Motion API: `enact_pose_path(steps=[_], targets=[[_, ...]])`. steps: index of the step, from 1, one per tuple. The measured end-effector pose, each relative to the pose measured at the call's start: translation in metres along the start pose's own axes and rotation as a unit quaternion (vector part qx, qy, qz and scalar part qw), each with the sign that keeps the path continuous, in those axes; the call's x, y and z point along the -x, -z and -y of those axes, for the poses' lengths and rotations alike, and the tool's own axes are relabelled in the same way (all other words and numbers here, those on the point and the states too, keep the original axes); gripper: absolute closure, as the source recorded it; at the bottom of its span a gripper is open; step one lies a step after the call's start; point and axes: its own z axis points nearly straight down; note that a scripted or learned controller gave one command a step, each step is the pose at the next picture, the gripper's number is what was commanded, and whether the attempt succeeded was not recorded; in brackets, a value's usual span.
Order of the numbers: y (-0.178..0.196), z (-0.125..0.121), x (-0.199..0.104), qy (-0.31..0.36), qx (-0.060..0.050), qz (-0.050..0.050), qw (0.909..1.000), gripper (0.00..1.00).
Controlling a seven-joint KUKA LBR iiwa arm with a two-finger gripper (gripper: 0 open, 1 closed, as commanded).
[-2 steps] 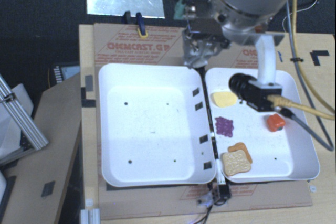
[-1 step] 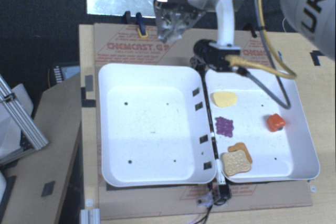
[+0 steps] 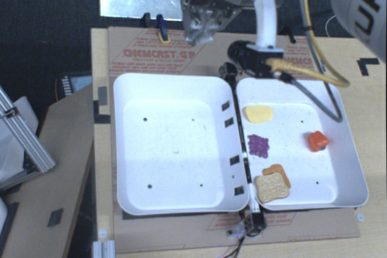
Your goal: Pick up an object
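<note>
Four small objects lie in the right bin (image 3: 344,160). A yellow flat piece (image 3: 258,113) rests near its back left. A purple grape-like cluster (image 3: 258,145) lies just in front of it, beside the divider. A red-orange round piece (image 3: 317,141) sits toward the right side. A tan toast slice (image 3: 273,185) lies at the front left, over a darker orange piece. My gripper (image 3: 199,30) hangs high above the bench behind the left bin, with nothing seen in it.
The left bin (image 3: 121,130) stands beside the right one, joined by a black clipped divider (image 3: 236,136). A yellow cable and grey hose (image 3: 314,78) arc over the right bin's back edge. A blue and yellow clamp (image 3: 162,30) sits behind the left bin.
</note>
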Motion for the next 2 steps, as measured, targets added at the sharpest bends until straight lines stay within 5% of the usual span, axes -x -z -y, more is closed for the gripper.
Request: enact_pose_path(steps=[1, 2], targets=[[0.011, 0.000, 0.000, 0.000, 0.001, 0.000, 1.0000, 1.00], [-0.012, 0.043, 0.039, -0.003, -0.002, 0.001, 1.0000, 1.00]])
